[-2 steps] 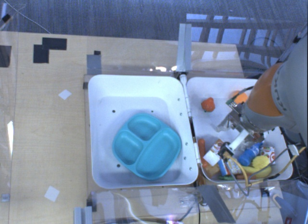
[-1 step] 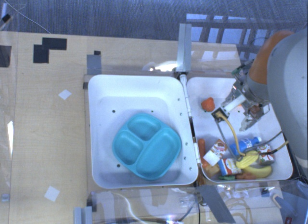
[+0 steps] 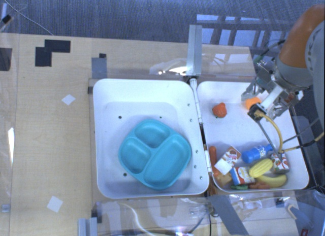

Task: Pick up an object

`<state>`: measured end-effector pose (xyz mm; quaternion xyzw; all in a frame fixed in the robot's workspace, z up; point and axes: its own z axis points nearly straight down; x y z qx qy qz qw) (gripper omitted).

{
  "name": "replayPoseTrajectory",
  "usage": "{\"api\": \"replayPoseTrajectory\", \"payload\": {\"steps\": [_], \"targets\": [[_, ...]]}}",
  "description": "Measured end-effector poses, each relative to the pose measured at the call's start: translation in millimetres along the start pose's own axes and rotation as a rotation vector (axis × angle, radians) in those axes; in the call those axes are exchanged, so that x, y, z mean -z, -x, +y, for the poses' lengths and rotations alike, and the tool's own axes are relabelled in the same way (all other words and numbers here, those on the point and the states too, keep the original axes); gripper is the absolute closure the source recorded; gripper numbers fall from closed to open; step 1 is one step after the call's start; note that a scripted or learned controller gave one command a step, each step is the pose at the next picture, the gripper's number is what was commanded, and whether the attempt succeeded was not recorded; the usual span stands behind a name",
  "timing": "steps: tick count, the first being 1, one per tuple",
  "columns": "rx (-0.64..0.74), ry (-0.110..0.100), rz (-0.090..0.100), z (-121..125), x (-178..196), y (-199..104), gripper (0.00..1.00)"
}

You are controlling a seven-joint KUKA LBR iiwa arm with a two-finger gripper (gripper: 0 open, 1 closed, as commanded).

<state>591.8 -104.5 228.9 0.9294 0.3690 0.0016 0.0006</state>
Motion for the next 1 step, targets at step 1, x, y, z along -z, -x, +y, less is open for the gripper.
{"api": "replayPoseTrajectory", "payload": {"steps": [1], "targets": [[-0.268,0.0,0.0,15.2,-21.7,-40.2,0.0]]}}
